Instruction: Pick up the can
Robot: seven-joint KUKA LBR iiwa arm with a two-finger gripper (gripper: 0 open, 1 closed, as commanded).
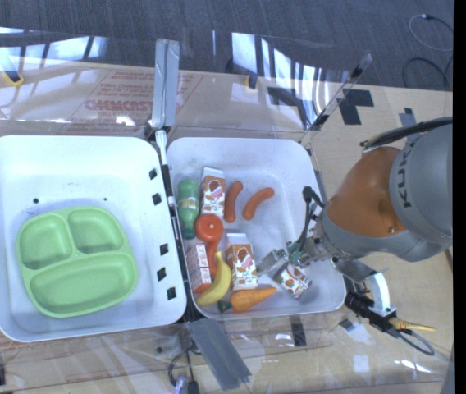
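Camera view — end effector [286,263] beside can [293,280]

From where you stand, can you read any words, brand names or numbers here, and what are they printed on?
"KU": white letters on the arm, cut off at the picture's edge.
Red print on the sheet behind the bins: blurred, not readable.
Pictures and print on the cartons in the right bin: too small to read.
Label on the can: not readable.

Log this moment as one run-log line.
arm: reaching into right bin | hand: low, near front right corner | can: lying by hand, grasp unclear | left bin: green tray
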